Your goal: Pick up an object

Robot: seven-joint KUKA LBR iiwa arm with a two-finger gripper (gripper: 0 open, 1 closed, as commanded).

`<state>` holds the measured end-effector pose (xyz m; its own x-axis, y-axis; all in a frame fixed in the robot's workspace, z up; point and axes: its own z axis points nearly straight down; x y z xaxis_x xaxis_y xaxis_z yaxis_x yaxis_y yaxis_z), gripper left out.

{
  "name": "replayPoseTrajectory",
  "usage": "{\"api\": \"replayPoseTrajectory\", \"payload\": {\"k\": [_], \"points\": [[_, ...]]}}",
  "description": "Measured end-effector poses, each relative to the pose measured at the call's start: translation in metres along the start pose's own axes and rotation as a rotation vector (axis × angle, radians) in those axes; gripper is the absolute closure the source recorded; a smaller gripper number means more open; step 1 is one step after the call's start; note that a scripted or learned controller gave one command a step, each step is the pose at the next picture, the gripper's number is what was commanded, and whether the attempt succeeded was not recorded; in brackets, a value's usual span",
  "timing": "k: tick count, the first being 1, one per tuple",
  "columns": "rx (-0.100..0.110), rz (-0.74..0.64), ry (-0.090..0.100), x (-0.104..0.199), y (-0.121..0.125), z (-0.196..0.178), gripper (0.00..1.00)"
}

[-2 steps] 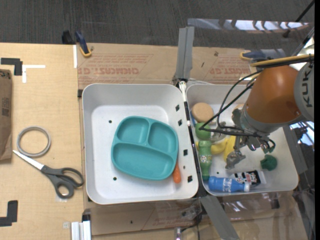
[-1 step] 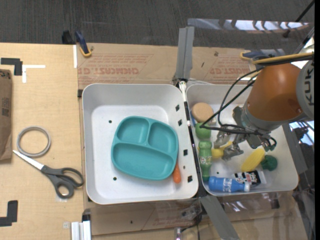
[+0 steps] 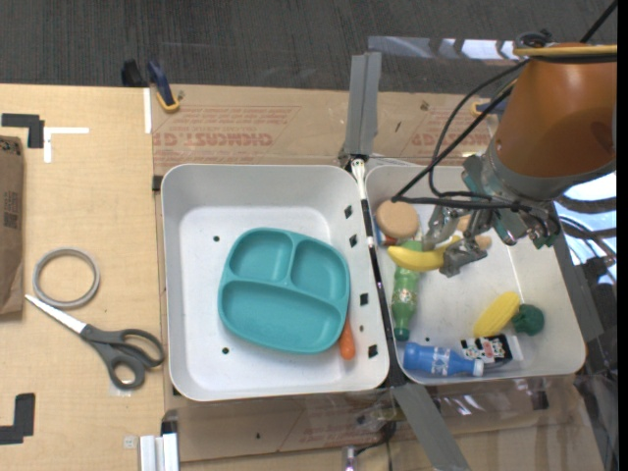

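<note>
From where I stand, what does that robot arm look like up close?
A thick rounded arm with a glossy orange band above the wrist, greyish metal below it. Thin black cables loop around its side. At the end sits a small silvery metal gripper.

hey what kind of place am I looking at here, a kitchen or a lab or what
Most likely a robotics lab bench: a grey-and-orange arm reaches over two white bins of toy food like a banana, with scissors and tape lying alongside.

The arm [image 3: 559, 106] reaches in from the right, its gripper [image 3: 461, 241] hanging low, pointing down and left.
</note>
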<state>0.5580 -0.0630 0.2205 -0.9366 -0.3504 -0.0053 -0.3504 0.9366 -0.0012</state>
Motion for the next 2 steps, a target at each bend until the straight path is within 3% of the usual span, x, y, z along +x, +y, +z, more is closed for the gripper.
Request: {"api": "replayPoseTrajectory", "payload": {"k": [1, 2], "points": [[-0.001, -0.105, 0.001, -0.046, 0.002, -0.004, 1.0], [-0.001, -0.051, -0.001, -0.12, 0.029, -0.034, 1.0]]}}
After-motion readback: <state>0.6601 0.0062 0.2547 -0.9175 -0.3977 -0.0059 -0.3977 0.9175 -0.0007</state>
